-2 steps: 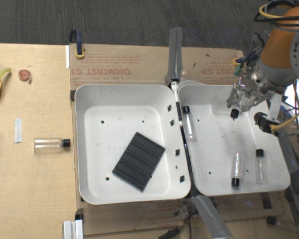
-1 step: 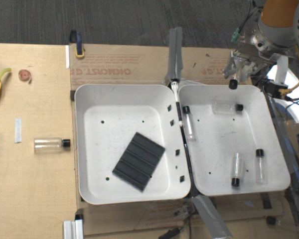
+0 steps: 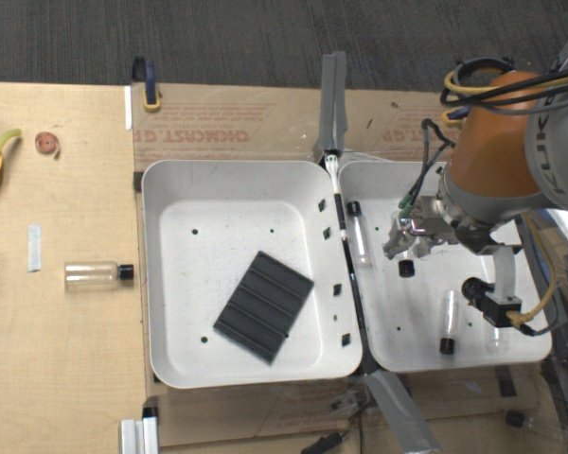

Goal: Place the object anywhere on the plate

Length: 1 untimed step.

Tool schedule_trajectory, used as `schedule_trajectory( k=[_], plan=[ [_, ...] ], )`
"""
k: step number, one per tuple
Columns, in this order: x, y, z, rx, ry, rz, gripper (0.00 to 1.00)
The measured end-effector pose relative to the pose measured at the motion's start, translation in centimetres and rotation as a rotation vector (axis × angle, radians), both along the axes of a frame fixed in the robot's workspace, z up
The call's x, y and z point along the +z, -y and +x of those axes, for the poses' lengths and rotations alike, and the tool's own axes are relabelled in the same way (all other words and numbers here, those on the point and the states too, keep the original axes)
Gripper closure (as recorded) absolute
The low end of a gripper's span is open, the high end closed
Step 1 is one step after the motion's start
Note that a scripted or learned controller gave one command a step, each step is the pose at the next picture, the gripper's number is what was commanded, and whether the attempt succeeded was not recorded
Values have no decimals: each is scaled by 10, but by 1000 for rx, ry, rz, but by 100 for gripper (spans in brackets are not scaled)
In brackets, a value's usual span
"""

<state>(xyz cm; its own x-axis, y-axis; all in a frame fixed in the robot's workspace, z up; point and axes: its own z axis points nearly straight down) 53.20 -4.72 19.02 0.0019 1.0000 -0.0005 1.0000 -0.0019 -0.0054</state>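
I see the dark ribbed rectangular plate [image 3: 264, 306] lying tilted in the left white bin [image 3: 170, 197], toward its lower middle. In the right white bin [image 3: 540, 346] a clear tube with a black cap [image 3: 447, 323] lies at lower right, another clear tube [image 3: 355, 232] along its left wall. A clear bottle [image 3: 97, 273] lies on the bench [image 3: 66, 367], left of both bins.
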Motion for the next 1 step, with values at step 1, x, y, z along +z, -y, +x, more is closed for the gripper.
schedule_trajectory(
  k=[1],
  plan=[
    [12,-41,88,123,3,0,100]
  ],
)
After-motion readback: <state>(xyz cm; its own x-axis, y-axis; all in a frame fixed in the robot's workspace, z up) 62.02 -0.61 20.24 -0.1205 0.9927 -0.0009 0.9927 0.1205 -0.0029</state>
